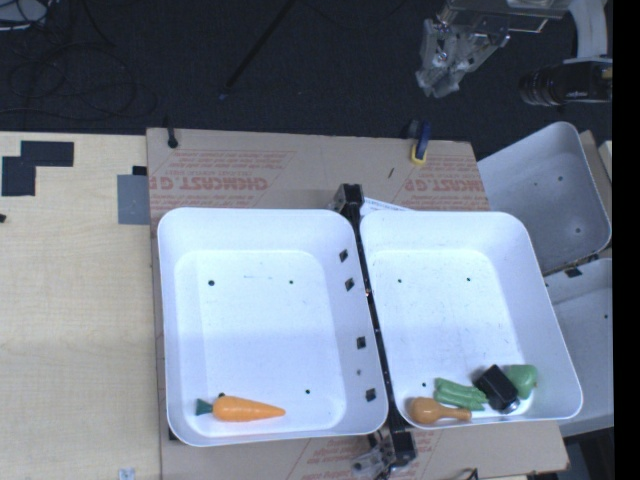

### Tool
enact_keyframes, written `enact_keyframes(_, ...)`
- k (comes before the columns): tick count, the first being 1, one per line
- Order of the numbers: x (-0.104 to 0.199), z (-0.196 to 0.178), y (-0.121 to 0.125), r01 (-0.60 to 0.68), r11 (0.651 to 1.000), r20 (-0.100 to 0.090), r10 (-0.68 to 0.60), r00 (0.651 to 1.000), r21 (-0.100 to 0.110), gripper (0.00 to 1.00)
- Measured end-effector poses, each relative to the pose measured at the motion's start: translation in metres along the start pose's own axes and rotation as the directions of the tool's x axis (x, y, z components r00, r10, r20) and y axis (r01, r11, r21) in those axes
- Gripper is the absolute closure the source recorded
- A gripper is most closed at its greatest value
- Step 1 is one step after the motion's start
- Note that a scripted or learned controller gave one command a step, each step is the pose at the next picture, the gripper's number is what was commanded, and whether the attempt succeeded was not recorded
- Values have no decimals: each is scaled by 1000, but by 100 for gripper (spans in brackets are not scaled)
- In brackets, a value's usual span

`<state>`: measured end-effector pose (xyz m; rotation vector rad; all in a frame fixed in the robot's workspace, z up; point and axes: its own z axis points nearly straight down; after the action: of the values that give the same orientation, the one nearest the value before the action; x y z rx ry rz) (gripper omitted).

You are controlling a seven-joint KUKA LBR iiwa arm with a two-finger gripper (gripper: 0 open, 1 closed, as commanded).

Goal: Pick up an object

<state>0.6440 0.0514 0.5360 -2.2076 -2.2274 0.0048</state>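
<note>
An orange carrot (pixel 247 408) with a green top lies near the front edge of the left bin (pixel 180 258). In the front right corner of the right bin (pixel 520 243) sit a tan pear-shaped piece (pixel 437 411), a green pod-like piece (pixel 459 393), a black block (pixel 497 387) and a green leafy piece (pixel 522 376), crowded together. My gripper (pixel 437 76) hangs high above the bench at the top right, well behind the right bin, and nothing shows between its fingers.
Both bins rest on a cardboard sheet (pixel 300 173), joined by a black strip (pixel 362 308) down the middle. A yellow and blue clamp (pixel 420 146) stands at the cardboard's back edge. A grey metal plate (pixel 560 193) lies right of the right bin.
</note>
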Motion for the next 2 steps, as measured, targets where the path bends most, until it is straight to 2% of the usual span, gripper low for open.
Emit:
enact_keyframes(1,86,0,0,0,1000,0,0,1000,-2,100)
enact_keyframes(2,142,-1,1,-5,1000,2,5,1000,-3,100)
